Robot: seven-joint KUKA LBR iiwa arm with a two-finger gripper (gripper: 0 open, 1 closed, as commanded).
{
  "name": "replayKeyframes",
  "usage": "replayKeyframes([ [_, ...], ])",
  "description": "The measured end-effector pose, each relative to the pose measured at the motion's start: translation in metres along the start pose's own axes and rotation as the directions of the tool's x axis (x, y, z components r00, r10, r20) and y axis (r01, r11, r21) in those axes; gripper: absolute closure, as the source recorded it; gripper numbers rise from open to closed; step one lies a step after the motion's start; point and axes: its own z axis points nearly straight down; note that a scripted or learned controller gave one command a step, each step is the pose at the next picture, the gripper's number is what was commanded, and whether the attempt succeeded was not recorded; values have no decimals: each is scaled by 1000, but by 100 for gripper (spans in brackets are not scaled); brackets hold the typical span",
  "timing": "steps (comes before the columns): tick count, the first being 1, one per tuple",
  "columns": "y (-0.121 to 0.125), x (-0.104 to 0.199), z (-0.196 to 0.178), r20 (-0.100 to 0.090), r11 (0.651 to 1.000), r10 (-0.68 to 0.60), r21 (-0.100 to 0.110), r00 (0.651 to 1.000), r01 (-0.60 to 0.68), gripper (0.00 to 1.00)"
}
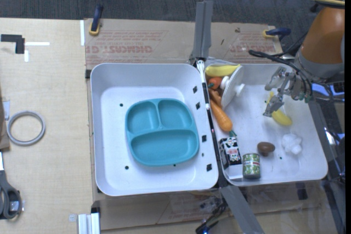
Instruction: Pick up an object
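At the far left of the frame a grey tape roll (25, 127) lies on the pale bench (44, 79), with scissors (10, 201) below it at the lower left edge. Left of centre sits the left bin (104, 134), holding a teal divided plate (162, 132) that lies flat in its middle. A cardboard sheet (142, 44) runs behind both bins along the upper middle.

Just right of centre, the right bin (307, 170) holds its things mostly along its left wall: a yellow banana (220, 70) in the upper left corner, a white bowl-like piece (233, 87) tilted beside it, an orange carrot (220, 115) lying lengthwise below, then a black-and-white carton (230, 151) and a green-labelled can (252, 166) near the lower edge. A small brown object (266, 148) lies just right of the can, and a white crumpled lump (292, 143) sits farther right.

The gripper (272, 106) hangs in the upper right part of this bin, its fingers pointing down toward a small yellow object (282, 118), which lies just beside the fingertips. The jaws look slightly parted with nothing between them. The arm's orange band (324, 30) shows at the upper right.
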Motion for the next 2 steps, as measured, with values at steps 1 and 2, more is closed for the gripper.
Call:
replayKeyframes([
  [1, -1, -3, 21, -10, 999, 38, -3, 999, -38, 0],
  [2, 0, -5, 10, -3, 999, 36, -2, 999, -36, 100],
])
